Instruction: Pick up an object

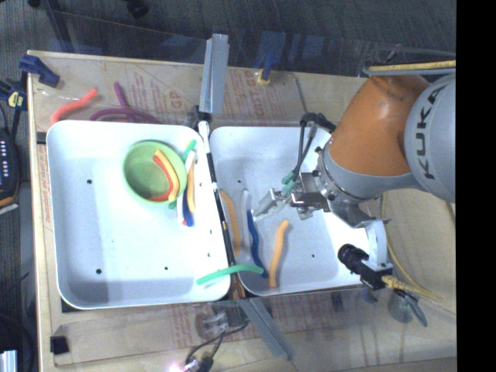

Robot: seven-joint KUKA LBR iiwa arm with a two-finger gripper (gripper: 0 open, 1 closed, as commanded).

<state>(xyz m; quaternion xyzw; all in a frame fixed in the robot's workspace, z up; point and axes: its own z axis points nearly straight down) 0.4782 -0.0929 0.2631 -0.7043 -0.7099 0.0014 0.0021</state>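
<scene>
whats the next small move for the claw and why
Probably lower the claw a little toward the orange strip lying just below it in the right bin. The claw hangs over that bin with nothing seen between its fingers, and that strip lies apart from the blue one.

Two shallow white plastic bins are seen side by side on the wooden surface (310, 91). In the left bin (93, 262) a round green bowl (147, 173) is set, with thin orange, yellow and blue strips (186, 188) laid across its right rim. The metal hand (271, 201) of the grey and orange arm (387, 138) is positioned over the right bin (256, 142), above a curved orange strip (277, 250) and a blue strip (253, 242). A green strip (225, 273) is draped across the bins' shared edge.
</scene>
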